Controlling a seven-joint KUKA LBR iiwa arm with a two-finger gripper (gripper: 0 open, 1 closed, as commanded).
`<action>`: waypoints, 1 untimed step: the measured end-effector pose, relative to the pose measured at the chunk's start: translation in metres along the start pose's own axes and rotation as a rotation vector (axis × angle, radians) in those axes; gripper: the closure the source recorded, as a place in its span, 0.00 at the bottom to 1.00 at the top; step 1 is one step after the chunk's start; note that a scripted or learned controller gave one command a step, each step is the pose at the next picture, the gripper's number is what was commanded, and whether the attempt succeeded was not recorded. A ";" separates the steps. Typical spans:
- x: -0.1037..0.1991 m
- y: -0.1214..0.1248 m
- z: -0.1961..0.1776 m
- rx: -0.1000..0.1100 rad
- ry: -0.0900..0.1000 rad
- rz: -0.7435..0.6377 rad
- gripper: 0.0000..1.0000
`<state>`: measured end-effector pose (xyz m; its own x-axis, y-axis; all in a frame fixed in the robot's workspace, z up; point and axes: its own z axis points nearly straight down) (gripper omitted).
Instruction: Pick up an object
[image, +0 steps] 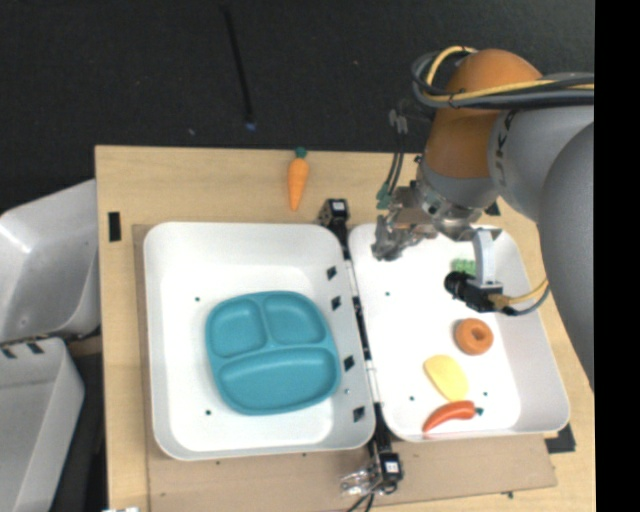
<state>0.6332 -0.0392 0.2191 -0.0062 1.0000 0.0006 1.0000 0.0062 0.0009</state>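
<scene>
Robot arm reaching from your right over two white bins on a wooden surface (120, 180).

You see the end effector (392, 243) low over the far left corner of the right bin (530, 395); the view is too blurred to tell how its fingers stand. Nearer you in that bin lie an orange doughnut (474, 336), a yellow piece (446, 375) and a red pepper (449, 414). The left bin (170, 270) holds a blue divided plate (271, 352). A toy carrot (297, 179) rests on the surface beyond the bins.

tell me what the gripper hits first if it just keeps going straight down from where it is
Probably the bare white floor of the right bin, near its top-left corner; the gripper has no toy under it, though depth is hard to judge.
</scene>
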 end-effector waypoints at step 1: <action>0.057 0.017 0.001 -0.001 0.000 -0.001 1.00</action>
<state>0.6503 0.0178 0.2181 -0.0071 1.0000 0.0010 1.0000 0.0071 0.0024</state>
